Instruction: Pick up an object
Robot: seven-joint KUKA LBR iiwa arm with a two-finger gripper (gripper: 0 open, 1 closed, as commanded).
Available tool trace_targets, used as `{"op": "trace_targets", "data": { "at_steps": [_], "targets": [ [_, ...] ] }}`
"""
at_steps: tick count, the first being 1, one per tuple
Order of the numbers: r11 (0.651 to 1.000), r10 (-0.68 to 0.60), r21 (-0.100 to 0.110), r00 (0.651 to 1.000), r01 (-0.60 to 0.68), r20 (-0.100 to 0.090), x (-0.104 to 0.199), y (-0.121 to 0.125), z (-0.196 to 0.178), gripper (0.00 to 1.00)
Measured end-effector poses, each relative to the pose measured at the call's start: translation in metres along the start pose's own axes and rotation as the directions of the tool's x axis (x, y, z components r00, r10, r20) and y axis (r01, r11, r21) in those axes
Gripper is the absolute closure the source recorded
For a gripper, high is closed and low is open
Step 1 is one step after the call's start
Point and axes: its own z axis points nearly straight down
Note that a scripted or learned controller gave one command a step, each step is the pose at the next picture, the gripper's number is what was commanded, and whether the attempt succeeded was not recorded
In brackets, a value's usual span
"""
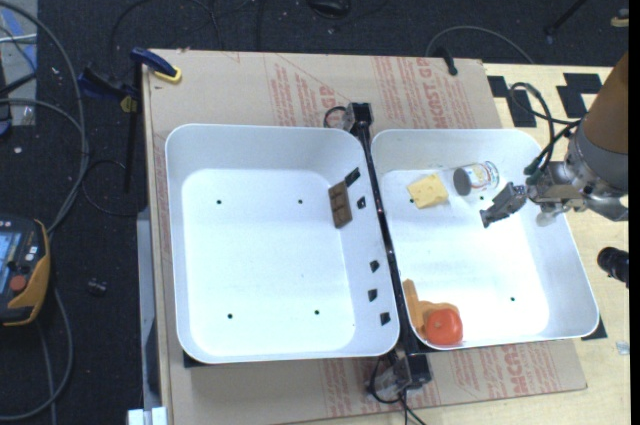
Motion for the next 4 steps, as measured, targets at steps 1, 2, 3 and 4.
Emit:
{"op": "trace_targets", "data": {
  "at_steps": [1,2,3,4],
  "targets": [
    [1.000,-0.001,0.000,1.000,0.001,0.000,-0.0159,0.0409,0.0375,0.00],
    [1.000,0.000,0.000,1.000,0.000,0.000,-0.0158,0.0402,0.0366,0.00],
    [1.000,0.000,0.000,1.000,0.000,0.000,-0.0158,0.0402,0.0366,0.00],
    [1.000,0.000,0.000,1.000,0.000,0.000,-0.0158,0.0402,0.0366,0.00]
  ]
}}
